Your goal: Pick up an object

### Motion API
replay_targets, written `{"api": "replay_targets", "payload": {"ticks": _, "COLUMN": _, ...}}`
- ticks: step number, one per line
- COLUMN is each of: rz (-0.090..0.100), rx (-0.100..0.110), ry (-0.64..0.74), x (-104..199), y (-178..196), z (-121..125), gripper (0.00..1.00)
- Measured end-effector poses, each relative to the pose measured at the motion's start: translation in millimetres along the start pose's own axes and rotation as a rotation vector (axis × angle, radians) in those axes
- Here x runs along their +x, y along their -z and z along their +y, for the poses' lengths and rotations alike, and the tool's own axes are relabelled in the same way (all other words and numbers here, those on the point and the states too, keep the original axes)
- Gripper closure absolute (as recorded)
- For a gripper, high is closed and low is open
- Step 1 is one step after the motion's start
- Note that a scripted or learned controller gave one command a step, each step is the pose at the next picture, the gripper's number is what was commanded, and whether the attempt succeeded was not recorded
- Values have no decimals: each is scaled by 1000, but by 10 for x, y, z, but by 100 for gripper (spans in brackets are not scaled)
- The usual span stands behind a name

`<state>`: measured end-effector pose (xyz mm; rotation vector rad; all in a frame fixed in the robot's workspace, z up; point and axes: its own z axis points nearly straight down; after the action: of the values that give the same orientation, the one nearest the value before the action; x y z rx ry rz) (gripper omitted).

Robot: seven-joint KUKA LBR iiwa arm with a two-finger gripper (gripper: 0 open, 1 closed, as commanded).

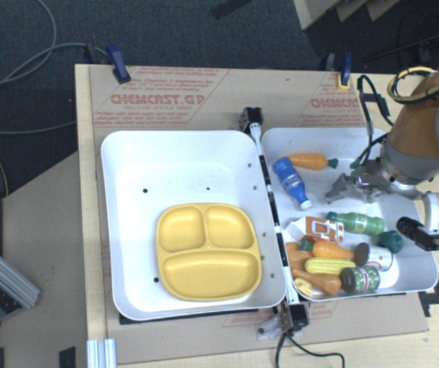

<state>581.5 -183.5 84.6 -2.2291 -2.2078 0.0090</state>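
The right bin (411,276) holds several toy items. A blue bottle (289,181) lies at its upper left beside an orange carrot (309,160). A green bottle (357,222) lies across the middle. Lower down are a white and orange carton (320,227), a second carrot (328,249), a yellow corn cob (329,267) and a dark can (359,279). My gripper (353,186) hangs low in the upper middle of this bin, right of the blue bottle and just above the green bottle. I see nothing held in it.
The left bin (127,205) carries a yellow divided plate (208,250). The arm's grey and orange wrist (422,140) covers the right bin's upper right corner. A dark green piece (390,241) lies near the right wall. Clamps (116,64) and cables sit at the bench's back edge.
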Motion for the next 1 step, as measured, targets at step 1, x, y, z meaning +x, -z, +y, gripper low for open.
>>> {"api": "replay_targets", "payload": {"ticks": 1, "rz": 5, "rx": -3, "ry": 14, "x": 800, "y": -3, "z": -519, "gripper": 0}}
